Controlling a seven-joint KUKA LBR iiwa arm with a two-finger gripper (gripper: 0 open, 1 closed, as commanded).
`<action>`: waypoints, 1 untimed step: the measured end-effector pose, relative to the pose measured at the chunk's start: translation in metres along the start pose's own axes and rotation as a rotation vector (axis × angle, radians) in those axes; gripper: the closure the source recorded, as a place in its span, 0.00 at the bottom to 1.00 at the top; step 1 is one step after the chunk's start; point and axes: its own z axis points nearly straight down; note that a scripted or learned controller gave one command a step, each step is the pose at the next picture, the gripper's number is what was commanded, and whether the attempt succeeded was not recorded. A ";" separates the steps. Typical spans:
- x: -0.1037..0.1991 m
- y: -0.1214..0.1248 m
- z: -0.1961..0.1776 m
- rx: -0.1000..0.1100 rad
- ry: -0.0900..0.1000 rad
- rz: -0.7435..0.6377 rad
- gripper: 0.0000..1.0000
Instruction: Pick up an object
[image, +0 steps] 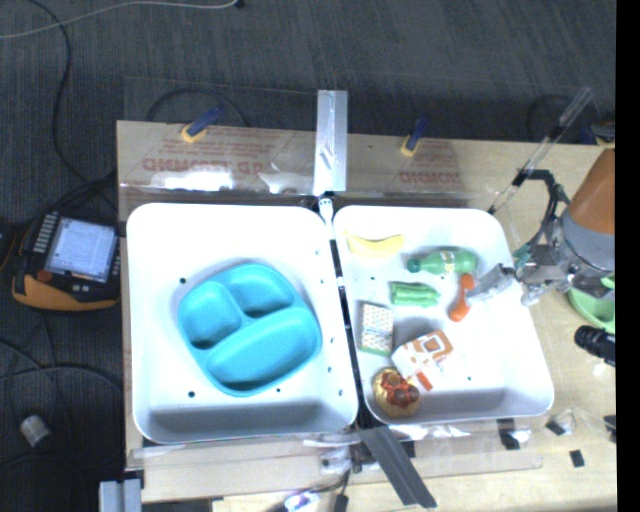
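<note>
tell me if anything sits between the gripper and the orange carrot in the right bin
Nothing visible does. The gripper is at the right bin's upper right, right beside the orange carrot, with only bare bin floor around them. The green bottle lies just up and left of the carrot, off that line.

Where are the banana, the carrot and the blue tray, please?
banana (373, 242): camera view, middle of the peel.
carrot (461, 298): camera view, mid-length of its body.
blue tray (262, 347): camera view, floor of the large compartment.
</note>
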 end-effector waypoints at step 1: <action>-0.007 0.037 -0.032 -0.001 -0.004 0.238 0.00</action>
